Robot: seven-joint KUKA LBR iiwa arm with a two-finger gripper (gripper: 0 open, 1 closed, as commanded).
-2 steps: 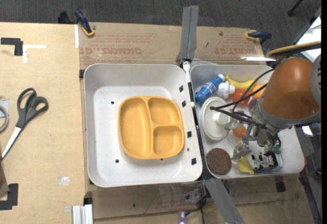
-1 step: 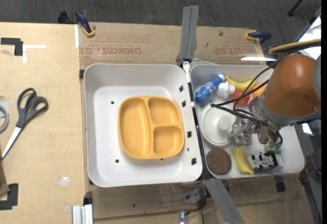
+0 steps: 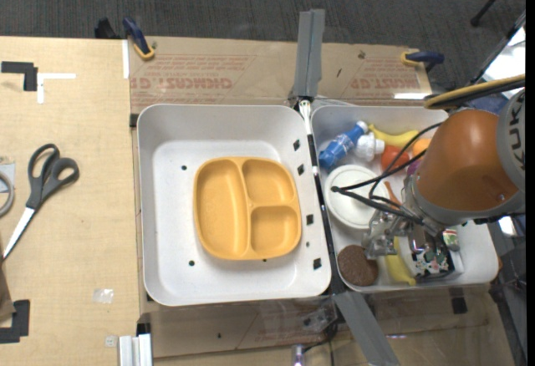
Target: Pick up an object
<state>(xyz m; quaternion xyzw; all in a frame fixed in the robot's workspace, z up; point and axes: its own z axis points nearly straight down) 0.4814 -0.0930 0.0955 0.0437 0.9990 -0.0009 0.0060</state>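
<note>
two white bins on my bench: gripper (image 3: 386,241) low in the right bin (image 3: 480,266) (beside a brown disc (image 3: 358,265)); i cannot tell its finger state.

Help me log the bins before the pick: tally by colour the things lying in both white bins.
Yellow or orange-yellow: 3 (divided tray, banana, small banana)
Blue: 1 (bottle)
White: 1 (bowl)
Brown: 1 (round disc)
Orange: 1 (piece, partly hidden by the arm)
Total: 7 clearly visible; others may lie under the arm.
</note>
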